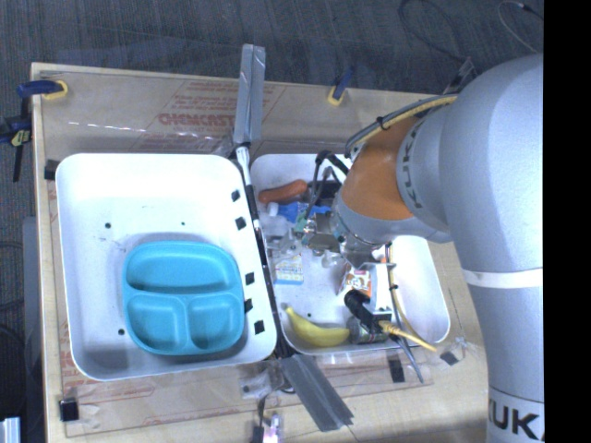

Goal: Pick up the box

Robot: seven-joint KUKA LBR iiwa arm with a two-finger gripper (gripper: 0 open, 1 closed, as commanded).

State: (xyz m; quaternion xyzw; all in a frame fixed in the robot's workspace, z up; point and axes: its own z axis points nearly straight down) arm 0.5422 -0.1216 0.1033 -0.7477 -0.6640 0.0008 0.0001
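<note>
1. The grey arm with its orange band point(374, 187) reaches in from the right of the frame over the right white bin point(429, 275).
2. The gripper point(355, 270) hangs low at that bin's centre; its state cannot be told.
3. A small box with orange and white print point(362, 282) lies just beside it.
4. A yellow banana point(314, 330) lies along the bin's lower edge.
5. The left white bin point(92, 201) holds a blue plastic divided tray point(180, 295).

Robotics lab, grey arm point(480, 155), two white bins point(83, 210), clamped bench point(138, 109)
</note>
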